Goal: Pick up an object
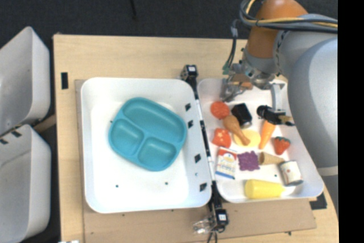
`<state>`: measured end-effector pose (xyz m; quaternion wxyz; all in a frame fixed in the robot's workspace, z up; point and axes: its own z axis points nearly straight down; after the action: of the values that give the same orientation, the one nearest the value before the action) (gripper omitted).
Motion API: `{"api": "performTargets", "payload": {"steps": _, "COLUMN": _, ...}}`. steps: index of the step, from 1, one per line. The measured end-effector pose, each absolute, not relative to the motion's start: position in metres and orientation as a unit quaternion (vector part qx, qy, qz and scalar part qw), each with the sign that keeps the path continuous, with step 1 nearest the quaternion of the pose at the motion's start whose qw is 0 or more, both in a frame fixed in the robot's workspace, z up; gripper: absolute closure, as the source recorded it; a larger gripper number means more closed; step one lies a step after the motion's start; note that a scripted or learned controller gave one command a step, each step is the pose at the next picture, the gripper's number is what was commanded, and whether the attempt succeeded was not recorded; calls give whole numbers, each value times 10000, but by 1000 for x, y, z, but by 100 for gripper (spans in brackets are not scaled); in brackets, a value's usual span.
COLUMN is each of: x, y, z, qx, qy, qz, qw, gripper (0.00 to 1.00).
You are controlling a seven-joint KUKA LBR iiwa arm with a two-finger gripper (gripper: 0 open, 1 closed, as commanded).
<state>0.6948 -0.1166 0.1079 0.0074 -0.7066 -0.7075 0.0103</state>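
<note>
Grey arm with orange band (267, 25) reaching in from the right, two-finger gripper (233, 88) low over the far end of the right shallow white bin (310, 179), just beyond a round red tomato-like toy (219, 109); cannot tell finger state, nothing seen pinched. Nearby in that bin: black block (241, 114), tan drumstick-shaped toy (235, 128), orange carrot toy (267, 134), purple grape cluster (248, 160), yellow cylinder (263, 189). Left white bin (91, 179) holding a turquoise divided plastic plate (148, 134)
</note>
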Motion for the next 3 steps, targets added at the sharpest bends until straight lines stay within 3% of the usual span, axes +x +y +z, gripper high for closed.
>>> {"api": "performTargets", "payload": {"steps": 1, "x": 699, "y": -126, "z": 156, "qx": -7075, "qy": -7067, "qz": -11, "qw": -19, "gripper": 100}}
{"api": "performTargets", "payload": {"steps": 3, "x": 704, "y": -137, "z": 241, "qx": -7070, "qy": -7072, "qz": -4, "qw": -8, "gripper": 100}}
